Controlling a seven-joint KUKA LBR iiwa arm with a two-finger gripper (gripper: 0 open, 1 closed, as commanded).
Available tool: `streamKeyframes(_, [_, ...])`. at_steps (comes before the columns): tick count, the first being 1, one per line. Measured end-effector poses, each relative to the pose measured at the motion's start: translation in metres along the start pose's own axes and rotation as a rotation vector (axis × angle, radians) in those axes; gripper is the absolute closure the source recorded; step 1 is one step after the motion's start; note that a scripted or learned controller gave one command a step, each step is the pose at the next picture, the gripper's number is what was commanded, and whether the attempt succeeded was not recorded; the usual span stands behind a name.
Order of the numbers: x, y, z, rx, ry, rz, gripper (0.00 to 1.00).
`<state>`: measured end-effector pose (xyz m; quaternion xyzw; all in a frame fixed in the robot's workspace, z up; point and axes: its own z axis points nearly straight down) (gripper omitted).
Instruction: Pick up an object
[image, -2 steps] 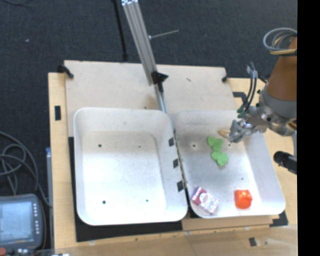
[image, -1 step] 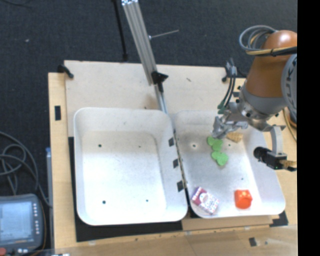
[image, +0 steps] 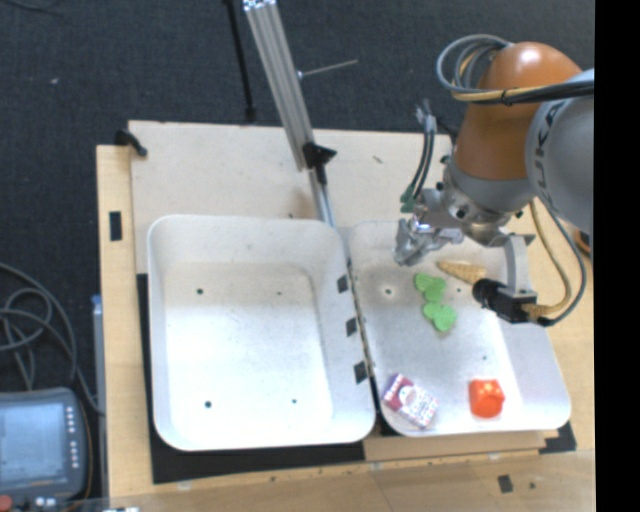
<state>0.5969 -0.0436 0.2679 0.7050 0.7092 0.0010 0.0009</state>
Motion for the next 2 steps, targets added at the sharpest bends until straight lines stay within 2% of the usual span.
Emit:
streamKeyframes(1, [0.054,0.018,0.015,0.000,0.000,0.000,1.00])
streamKeyframes(2, [0.108,0.035,0.009,0.000,0.001,-0.001,1.00])
